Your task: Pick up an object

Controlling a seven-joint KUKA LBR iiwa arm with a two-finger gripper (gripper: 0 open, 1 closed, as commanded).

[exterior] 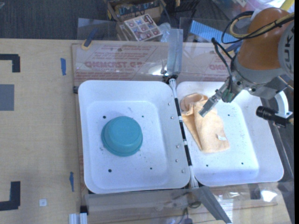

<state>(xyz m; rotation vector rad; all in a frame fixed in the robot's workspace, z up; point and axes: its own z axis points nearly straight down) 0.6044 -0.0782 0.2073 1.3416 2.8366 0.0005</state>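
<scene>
Sitting upside down in the left bin (88,101), the teal bowl (122,135) is offering me little to pinch. I am reaching instead over the crumpled yellow cloth (205,125) lying in the right bin (252,143), where my gripper (206,108) is hovering; its grasp I cannot tell.

A teal bowl (122,135) sits upside down in the left bin (93,97). A crumpled yellow-orange cloth (208,127) lies along the right bin's (261,167) left side.
</scene>
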